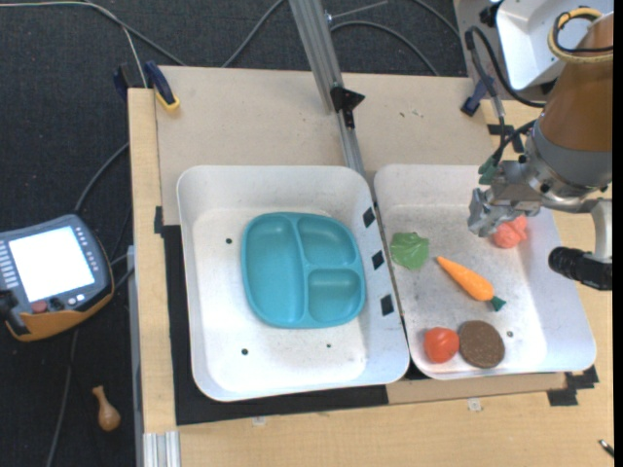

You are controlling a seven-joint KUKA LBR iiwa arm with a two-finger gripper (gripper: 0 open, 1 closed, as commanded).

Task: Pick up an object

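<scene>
From my seat I read the surface from the left: the left bin carries a teal divided plate lying flat near its middle, and nothing else in it concerns me. Across the divide, the right bin has a green leafy toy near its left wall, an orange carrot lying at a slant in the middle, and a red tomato touching a brown round cookie-like piece at the near edge. Furthest right, the pincer hangs low over the far part of that bin, right against a pink object that peeks out just beside and below it. I cannot tell how the pincer stands, wide or narrow, and I cannot see the pink object between anything, so I won't count it as held. I judge the pink piece to be the target. To do this well I would centre over it rather than beside it, go down until nearly at the bin floor, close, and lift slowly, watching whether the pink comes up with it.
</scene>
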